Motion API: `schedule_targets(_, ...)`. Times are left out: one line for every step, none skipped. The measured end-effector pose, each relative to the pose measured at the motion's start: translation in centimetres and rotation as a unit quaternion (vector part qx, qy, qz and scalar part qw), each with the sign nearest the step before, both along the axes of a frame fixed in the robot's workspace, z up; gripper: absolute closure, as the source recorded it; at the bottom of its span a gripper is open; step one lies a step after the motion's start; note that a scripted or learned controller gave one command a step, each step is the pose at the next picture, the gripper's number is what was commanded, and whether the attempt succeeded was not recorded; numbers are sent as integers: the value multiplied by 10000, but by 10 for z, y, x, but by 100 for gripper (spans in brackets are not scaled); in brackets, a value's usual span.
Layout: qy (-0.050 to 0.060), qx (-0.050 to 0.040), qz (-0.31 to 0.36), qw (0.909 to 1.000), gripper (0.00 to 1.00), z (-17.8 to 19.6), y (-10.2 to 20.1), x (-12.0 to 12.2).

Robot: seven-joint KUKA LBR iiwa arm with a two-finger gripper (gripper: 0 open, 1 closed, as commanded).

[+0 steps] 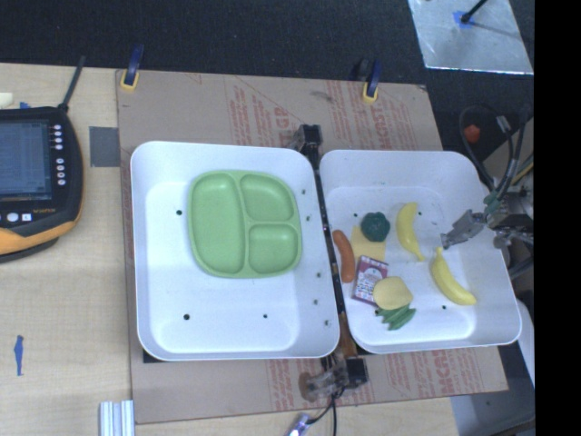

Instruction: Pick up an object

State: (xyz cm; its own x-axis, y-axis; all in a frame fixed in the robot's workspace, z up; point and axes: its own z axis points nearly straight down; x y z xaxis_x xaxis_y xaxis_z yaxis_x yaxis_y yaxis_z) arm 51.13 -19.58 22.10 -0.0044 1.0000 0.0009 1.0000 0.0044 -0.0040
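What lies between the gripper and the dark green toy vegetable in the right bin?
In the camera view, a yellow toy banana lies between the gripper and the dark green toy vegetable, on the right white bin.

Red print on cardboard [272, 107]: illegible.

- Illumination: bright and even, from overhead.
- Glare: both white bins [145, 243] are near overexposure; surface detail is washed out.
- Shadows: soft and short, beneath the green divided plate [243, 222].
- Sharpness: moderate; small items look slightly soft.
- Upper background: dark, little detail.
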Motion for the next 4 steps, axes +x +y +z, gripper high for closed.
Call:
schedule_targets(5,-1,4,10000,0,-130,-3,-13)
schedule_targets(-11,-2,0,10000,0,-110,7,44)
schedule_targets(-9,-1,-2,10000,0,-129,-3,82)
schedule_targets(-10,1,3,10000,0,-129,-15,145)
